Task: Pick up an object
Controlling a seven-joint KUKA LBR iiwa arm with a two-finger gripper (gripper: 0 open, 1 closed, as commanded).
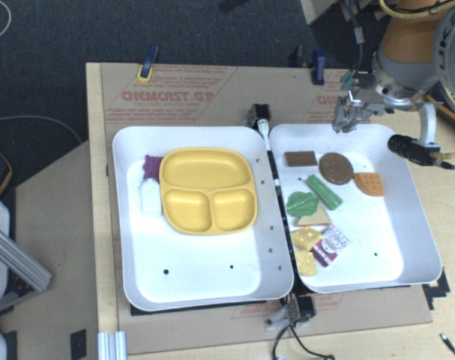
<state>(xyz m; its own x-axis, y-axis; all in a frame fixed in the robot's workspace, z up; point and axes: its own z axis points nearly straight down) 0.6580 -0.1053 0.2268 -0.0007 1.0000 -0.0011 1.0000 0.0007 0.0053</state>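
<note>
Gripper [348, 123] hovers at the far rim of the right bin [407, 268], and I cannot tell its state. Nothing is picked yet: the brown round cookie [336, 168] lies nearest in that bin, beside a brown bar [300, 158]. Lowering and grasping are left.

A divided tray [208, 188] lies in the left bin [130, 223]; the right bin [407, 238] holds small items clustered toward its left side.

Yellow tray [208, 189], white bins [193, 276], green pickle [324, 191], brown cookie [336, 168]
</note>
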